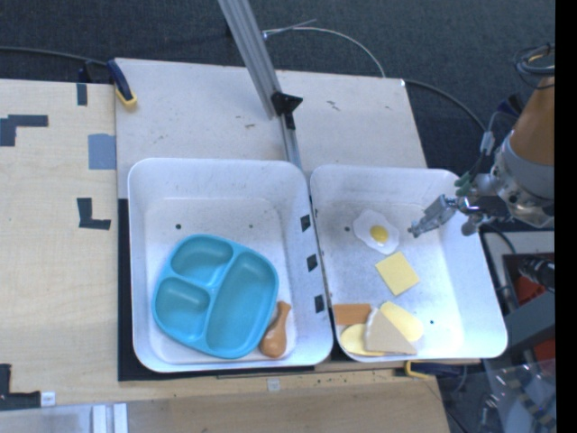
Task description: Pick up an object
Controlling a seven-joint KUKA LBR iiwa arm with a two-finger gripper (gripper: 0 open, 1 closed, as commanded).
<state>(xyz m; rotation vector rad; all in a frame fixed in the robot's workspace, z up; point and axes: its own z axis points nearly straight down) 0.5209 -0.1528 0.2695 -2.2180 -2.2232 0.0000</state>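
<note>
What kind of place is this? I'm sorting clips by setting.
Most likely a robotics lab bench for grasping trials, not a kitchen. Two shallow white plastic bins hold toy food, such as a plastic fried egg and a yellow cheese square, while a grey two-finger gripper reaches in over taped boards and loose cables.

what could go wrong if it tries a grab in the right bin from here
The hand hovers by the fried egg, which looks flat and thin, so a pinch may slip off it. The cheese slice also lies flat. At the near wall, the orange block, wedge and yellow piece crowd together, so a grab could shove neighbours.
</note>
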